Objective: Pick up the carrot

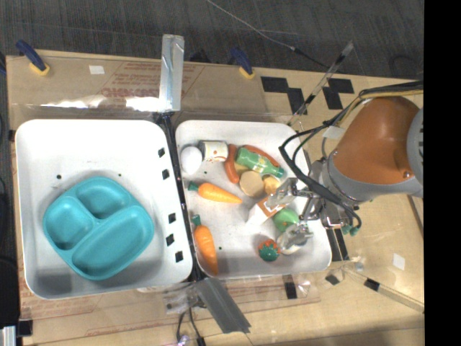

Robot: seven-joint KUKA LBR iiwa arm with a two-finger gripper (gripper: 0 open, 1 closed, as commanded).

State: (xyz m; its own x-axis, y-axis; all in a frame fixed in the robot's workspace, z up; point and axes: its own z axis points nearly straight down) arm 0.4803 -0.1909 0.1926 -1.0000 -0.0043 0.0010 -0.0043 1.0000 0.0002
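The tool (pixel 294 209) is hanging over the right bin's (pixel 216 132) cluttered right side, metal parts blurring together, so I cannot tell its state. The carrot (pixel 218 193), orange and tapered, is lying mid-bin; another, seemingly, is resting against the left wall (pixel 204 245).

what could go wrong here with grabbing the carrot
Two carrots lie in the right bin: one carrot mid-bin, a second carrot against the left wall, so the wrong one may get targeted. The gripper sits over the clutter on the right side, near a green toy, and could snag that instead. The second carrot hugs the wall, leaving little room for a grasp.
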